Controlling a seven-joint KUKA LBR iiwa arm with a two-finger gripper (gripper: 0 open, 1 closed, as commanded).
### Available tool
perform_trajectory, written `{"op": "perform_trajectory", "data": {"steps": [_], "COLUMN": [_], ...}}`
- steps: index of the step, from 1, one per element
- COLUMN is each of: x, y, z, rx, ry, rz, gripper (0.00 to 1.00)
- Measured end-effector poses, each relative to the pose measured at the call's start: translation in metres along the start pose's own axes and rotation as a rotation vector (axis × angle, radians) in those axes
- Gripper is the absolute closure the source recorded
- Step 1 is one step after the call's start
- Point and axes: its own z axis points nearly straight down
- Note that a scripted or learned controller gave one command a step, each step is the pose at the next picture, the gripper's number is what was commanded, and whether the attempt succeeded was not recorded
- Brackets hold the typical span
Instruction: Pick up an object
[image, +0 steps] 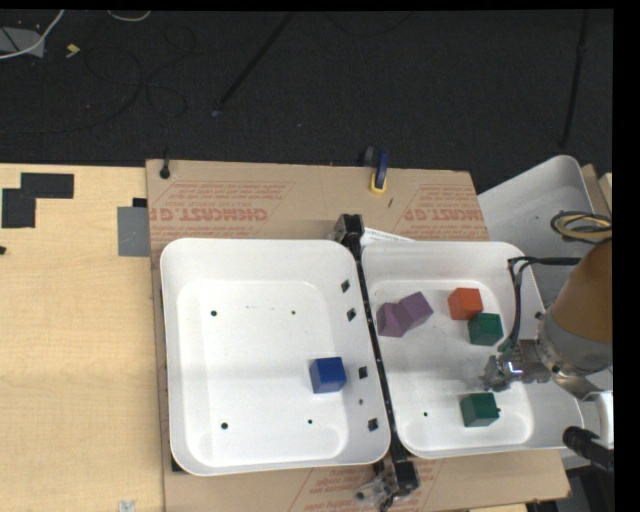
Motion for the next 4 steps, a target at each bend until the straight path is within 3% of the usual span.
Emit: {"op": "perform_trajectory", "data": {"steps": [4], "x": [-0.003], "y": [-0.001], "z": [-0.037], "rx": [0.001], "ry": [0.001], "rz": [0.019], "gripper": [1.0]}}
